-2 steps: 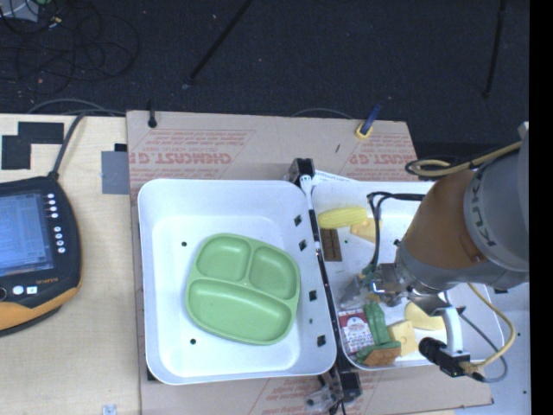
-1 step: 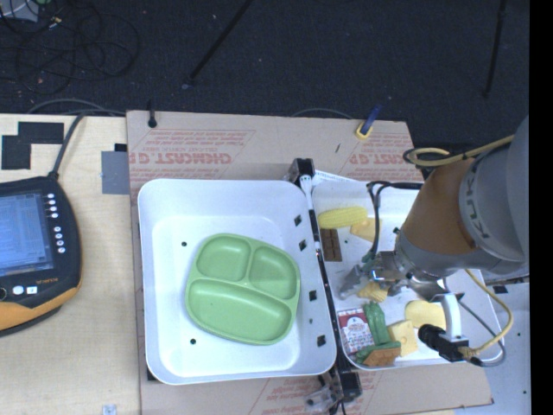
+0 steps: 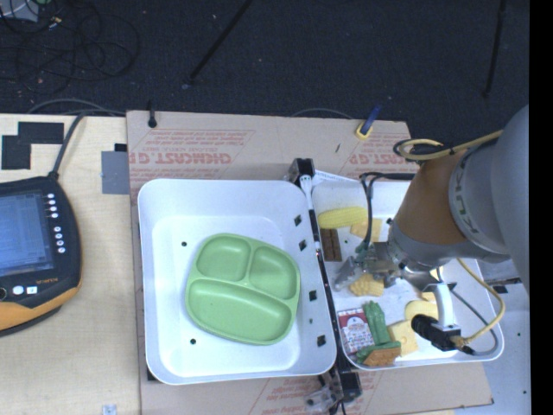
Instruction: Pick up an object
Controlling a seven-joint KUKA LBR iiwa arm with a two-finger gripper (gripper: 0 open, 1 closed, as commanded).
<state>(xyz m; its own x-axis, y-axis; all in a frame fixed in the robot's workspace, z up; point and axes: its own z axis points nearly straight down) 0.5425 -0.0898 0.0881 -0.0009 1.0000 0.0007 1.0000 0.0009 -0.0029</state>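
Camera view: gripper point(image 3: 363, 271), fingers spread, is low in the right bin point(image 3: 484, 353) over a yellow object point(image 3: 367, 284); the grasp step, I judge. Next: close, then lift toward twelve o'clock.

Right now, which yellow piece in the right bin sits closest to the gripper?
The small yellow piece directly under the gripper. The long yellow one lies toward the bin's far end, another nearer the front right.

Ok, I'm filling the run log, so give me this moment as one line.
arm: over right bin | hand: low among food items | left bin: green tray
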